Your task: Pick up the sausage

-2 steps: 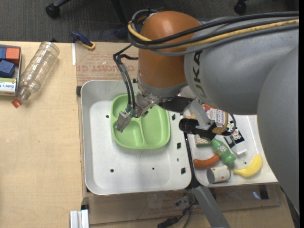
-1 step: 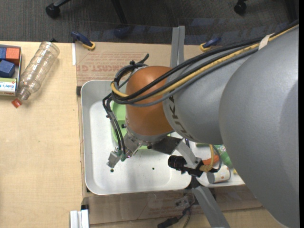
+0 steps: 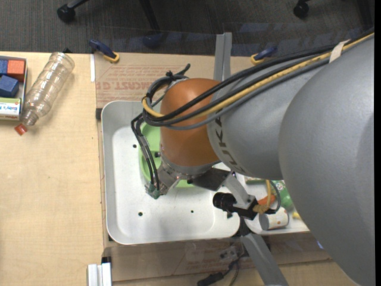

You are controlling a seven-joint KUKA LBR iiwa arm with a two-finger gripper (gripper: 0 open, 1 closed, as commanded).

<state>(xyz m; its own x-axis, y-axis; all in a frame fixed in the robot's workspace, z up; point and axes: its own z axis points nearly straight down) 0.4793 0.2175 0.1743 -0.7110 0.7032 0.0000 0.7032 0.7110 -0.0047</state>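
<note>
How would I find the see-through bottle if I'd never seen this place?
Start at the white bin under the big grey arm, then look to the wooden bench top at its upper left. The plastic bottle lies there on its side, clear with a red cap, beside a box of blue and orange blocks.

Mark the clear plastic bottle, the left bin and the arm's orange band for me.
clear plastic bottle point(image 3: 47, 87), camera view, middle of its ribbed body.
left bin point(image 3: 122, 210), camera view, bare floor near its front left corner.
orange band point(image 3: 184, 121), camera view, top of its rounded shell.
</note>
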